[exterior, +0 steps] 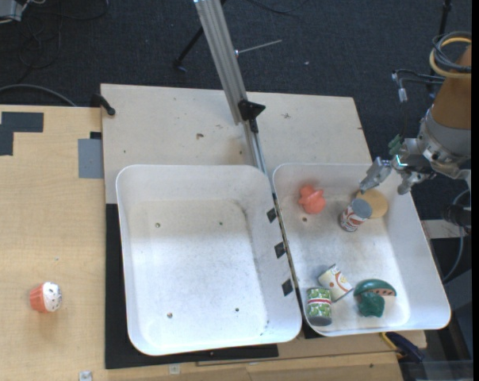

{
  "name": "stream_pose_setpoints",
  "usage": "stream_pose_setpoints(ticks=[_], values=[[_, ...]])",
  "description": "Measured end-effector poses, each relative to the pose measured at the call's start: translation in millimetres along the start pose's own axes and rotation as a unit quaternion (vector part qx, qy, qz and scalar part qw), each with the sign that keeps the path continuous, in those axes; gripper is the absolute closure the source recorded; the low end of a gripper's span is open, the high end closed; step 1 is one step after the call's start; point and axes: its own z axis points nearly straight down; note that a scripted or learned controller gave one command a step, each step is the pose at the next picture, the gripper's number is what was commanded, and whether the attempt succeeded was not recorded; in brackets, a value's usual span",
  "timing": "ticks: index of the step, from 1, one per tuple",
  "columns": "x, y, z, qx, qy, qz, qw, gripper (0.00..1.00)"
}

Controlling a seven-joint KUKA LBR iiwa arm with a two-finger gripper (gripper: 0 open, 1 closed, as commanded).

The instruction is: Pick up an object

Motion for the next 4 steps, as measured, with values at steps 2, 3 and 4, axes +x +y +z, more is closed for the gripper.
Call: stream_pose_setpoints(ticks=[2, 3, 4], values=[[3, 2, 41, 0.0, 0.0, -0.002, 1.0, 0.0], [7, 9, 98, -0.004, -0.002, -0.002, 1.0, 0.0], [6, 12, 105, -0.007, -0.004, -0.002, 1.0, 0.0]])
